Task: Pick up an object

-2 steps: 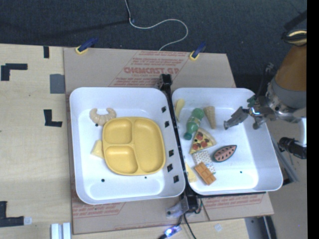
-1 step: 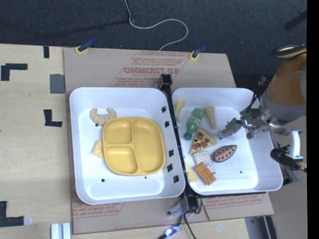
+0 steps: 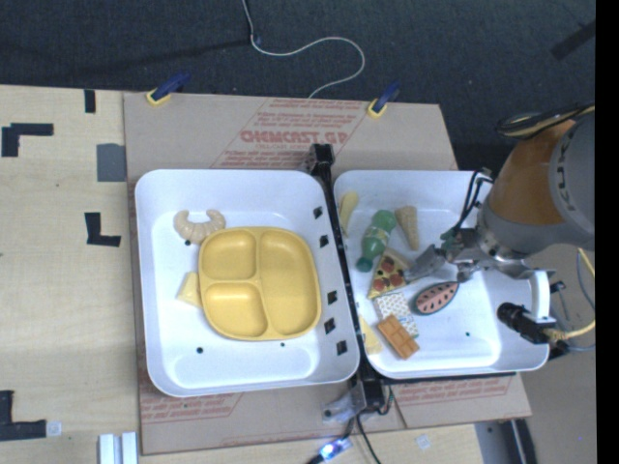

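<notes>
At the near end of the right bin (image 3: pixel 455 356), an orange-brown block (image 3: pixel 397 335) is seen beside a pale checkered wafer (image 3: pixel 395 306). Just beyond, a brownish oval piece with a reddish centre (image 3: pixel 436 298) lies flat on the bin floor; its long axis runs slantwise, the upper end pointing toward the arm side. The gripper (image 3: pixel 426 259) is placed directly over this area, its dark fingers reaching toward a pizza-slice toy (image 3: pixel 389 274) immediately beside them. Whether anything is clasped cannot be told, and the oval piece is not seen between them. Farther in, a green bottle (image 3: pixel 376 237) lies with its neck toward the near side, a tan cone (image 3: pixel 409 224) is set beside it, and a pale yellow piece (image 3: pixel 347 204) rests against the dividing wall. In the left bin (image 3: pixel 155 288), a yellow divided plate (image 3: pixel 259 283) is found, with a beige curved piece (image 3: pixel 198 224) at its far edge.
</notes>
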Tool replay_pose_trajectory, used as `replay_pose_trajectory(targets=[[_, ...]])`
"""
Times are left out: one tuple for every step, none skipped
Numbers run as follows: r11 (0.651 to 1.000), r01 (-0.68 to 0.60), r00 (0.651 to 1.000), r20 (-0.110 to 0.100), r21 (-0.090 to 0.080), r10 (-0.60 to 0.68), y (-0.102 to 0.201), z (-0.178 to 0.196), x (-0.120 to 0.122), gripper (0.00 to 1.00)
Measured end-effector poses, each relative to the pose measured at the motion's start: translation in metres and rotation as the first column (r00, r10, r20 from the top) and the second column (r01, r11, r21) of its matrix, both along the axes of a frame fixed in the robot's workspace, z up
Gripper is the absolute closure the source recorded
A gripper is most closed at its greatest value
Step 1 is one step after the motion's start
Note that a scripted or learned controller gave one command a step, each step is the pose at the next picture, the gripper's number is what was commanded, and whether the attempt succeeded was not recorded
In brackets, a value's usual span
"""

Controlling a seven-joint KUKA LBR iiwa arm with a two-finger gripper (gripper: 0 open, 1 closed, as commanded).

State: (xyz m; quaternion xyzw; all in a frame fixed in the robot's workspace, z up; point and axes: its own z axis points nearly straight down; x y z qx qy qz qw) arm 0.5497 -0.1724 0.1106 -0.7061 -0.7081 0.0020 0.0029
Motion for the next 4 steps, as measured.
replay_pose_trajectory(targets=[[1.000, 0.002, 1.000, 0.007, -0.002, -0.002, 0.000, -0.025, 0.001, 0.00], [1.000, 0.000, 1.000, 0.009, 0.001, 0.000, 0.002, -0.013, 0.002, 1.00], [1.000, 0.003, 1.000, 0.010, -0.002, -0.003, -0.005, 0.045, -0.003, 1.00], [1.000, 0.001, 1.000, 0.012, -0.003, -0.001, -0.008, 0.107, 0.002, 1.00]])
